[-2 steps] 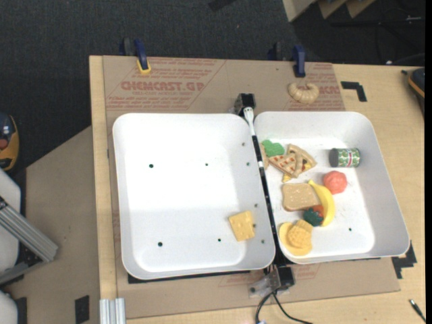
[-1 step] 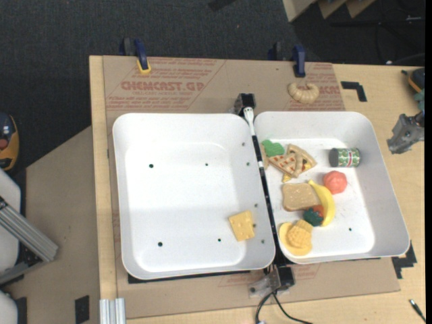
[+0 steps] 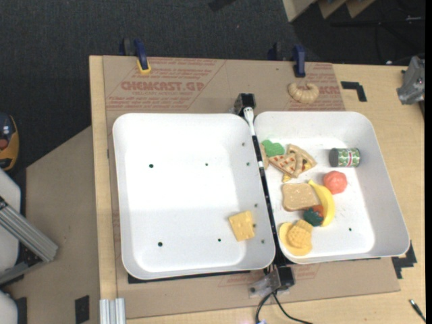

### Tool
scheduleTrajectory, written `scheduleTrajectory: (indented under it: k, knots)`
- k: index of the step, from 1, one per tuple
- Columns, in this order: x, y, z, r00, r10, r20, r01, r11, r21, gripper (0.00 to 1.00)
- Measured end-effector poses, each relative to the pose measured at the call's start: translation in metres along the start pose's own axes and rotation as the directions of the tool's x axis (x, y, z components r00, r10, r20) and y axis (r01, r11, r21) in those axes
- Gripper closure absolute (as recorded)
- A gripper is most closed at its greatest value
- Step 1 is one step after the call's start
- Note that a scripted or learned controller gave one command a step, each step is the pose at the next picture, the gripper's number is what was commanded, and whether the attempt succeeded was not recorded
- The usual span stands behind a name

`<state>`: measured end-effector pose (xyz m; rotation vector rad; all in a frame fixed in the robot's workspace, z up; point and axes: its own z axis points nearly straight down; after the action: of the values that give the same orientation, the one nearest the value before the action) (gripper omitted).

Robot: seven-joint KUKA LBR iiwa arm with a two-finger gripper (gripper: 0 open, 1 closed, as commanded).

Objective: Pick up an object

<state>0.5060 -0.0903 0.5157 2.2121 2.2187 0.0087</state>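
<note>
**Desk:** Where was your claw when the shutter fell?

**Bench:** At the right edge of the camera view, a grey metal part, by my reading your claw (image 3: 412, 81), hung above the bare bench, well apart from both bins. Whether it stood apart or together, you could not tell from this angle. It carried nothing that could be seen.

**Desk:** And the goods?

**Bench:** Nearest your claw lay the right bin (image 3: 378, 181), crowded: a green-labelled can (image 3: 345, 157) near its far right side, a red ball (image 3: 335, 181) just below it, then a waffle (image 3: 295, 160), a slice of bread (image 3: 299, 196) touching a banana (image 3: 325, 203), and a yellow toy (image 3: 297, 238) by the near rim. The left bin (image 3: 175, 181) held one yellow block (image 3: 242, 225) near its front right corner.

**Desk:** Which step was that?

**Bench:** The approach, by my judgement; no pick had begun. Your next move called for choosing one target, lining up over it and descending. The can or the lone block looked the cleanest to reach, since each lay apart from its neighbours.
</note>
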Motion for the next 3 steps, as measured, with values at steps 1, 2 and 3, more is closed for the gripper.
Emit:
scheduleTrajectory:
  k: [1,2,3]
  knots:
    - [0.033,-0.027,-0.021,1.000,0.001,-0.002,-0.001,1.000,0.005,1.00]
    - [-0.092,-0.027,-0.020,1.000,0.015,0.003,-0.015,1.000,0.006,1.00]
    - [-0.136,-0.027,-0.020,1.000,0.006,0.002,-0.006,1.000,0.006,1.00]
